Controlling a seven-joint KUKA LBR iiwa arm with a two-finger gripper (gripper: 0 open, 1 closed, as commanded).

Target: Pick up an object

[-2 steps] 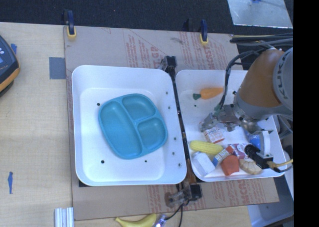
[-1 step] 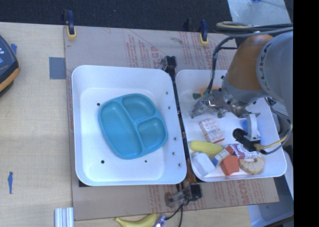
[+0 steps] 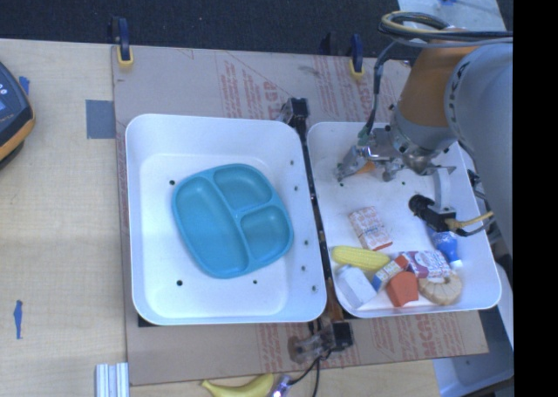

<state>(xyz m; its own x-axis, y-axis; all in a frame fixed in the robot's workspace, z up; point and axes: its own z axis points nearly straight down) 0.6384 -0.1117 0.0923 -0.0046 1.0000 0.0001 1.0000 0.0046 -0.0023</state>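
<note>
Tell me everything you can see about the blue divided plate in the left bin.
The blue plate is a light blue rounded rectangle, plastic by its look, with a raised rim and ridges that split it into three compartments: one large, two smaller. It lies flat, open side up, turned at a slant to the bin's walls, near the middle of the left bin. It rests on the bin's white floor and touches nothing else.

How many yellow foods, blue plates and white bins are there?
Yellow foods: 2, the corn and the banana
Blue plate: 1
White bins: 2, the left bin and the right bin
Total: 5
</note>
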